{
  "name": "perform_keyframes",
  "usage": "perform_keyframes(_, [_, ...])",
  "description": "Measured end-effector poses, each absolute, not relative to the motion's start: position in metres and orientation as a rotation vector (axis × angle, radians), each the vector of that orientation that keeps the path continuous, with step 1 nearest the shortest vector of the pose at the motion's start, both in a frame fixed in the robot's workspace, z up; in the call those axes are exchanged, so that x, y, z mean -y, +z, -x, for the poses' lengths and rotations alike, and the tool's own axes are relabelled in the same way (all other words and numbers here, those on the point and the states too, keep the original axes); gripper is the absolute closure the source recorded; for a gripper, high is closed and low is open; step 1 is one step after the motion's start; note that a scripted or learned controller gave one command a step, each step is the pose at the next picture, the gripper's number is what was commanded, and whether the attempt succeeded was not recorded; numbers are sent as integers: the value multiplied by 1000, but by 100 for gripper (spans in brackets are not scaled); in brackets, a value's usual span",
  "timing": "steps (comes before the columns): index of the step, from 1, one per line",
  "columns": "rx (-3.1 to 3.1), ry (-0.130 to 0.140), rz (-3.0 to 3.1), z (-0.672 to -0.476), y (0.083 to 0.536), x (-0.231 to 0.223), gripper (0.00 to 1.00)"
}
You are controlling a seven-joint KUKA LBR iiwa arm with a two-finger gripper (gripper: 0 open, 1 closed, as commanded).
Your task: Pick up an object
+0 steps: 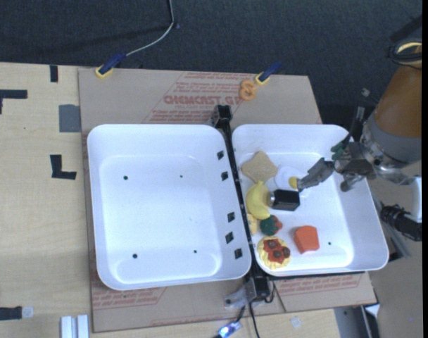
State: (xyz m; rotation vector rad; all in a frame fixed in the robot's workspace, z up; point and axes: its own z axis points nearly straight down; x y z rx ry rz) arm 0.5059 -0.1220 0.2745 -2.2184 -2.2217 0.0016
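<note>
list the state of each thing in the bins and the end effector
end effector: low in the right bin, over the black block
black block: lying flat beside the banana
banana: lying on its side
toast slice: flat
orange block: resting apart
pizza toy: flat by the front wall

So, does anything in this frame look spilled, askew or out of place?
One thing: a small orange object lies outside both bins, on the cardboard behind them. Everything else, like the banana and the orange block, sits inside the right bin. Nothing looks spilled or damaged.
</note>
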Motion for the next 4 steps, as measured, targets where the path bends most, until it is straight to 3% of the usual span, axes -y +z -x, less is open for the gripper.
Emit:
perform_keyframes(1, [2225,4,2208,-566,205,60,0])
perform_keyframes(2, [2209,14,2219,-520,101,98,0])
perform_keyframes(3, [2223,1,2217,-593,85,107,0])
perform_keyframes(4, [2225,2,2221,-628,85,97,0])
